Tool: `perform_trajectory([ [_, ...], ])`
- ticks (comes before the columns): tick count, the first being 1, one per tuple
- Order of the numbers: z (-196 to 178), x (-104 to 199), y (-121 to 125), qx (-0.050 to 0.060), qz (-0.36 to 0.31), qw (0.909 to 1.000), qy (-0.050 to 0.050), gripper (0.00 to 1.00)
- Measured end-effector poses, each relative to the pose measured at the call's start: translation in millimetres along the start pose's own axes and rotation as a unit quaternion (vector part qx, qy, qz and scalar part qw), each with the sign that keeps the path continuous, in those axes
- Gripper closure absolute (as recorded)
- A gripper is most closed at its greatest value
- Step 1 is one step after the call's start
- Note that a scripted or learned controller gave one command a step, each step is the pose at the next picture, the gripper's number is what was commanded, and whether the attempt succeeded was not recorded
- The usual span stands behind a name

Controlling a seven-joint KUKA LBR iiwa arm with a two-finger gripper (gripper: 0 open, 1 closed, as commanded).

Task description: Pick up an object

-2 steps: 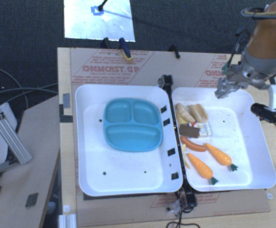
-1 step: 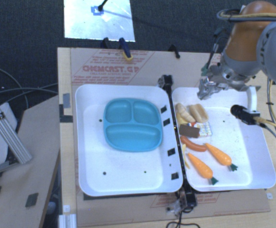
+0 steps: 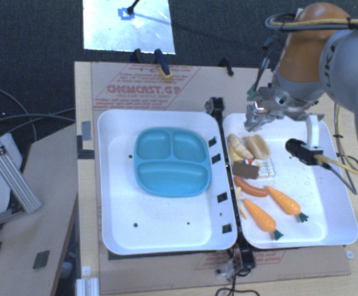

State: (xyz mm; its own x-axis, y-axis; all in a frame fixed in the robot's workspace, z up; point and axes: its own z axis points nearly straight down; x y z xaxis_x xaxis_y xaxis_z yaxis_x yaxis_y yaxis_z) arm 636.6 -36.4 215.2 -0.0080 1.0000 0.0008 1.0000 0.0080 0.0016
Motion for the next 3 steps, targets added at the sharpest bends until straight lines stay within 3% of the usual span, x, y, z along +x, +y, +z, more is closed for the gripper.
perform_trajectory([
  [1,-3,-9,-9,0.001,0.003,1.0000,0.000,1.00],
  [2,-18,-2,4,-0.001,0.001,1.0000,0.000,1.00],
  [3,-4,-7,-12,0.001,0.004,1.0000,-0.001,1.00],
])
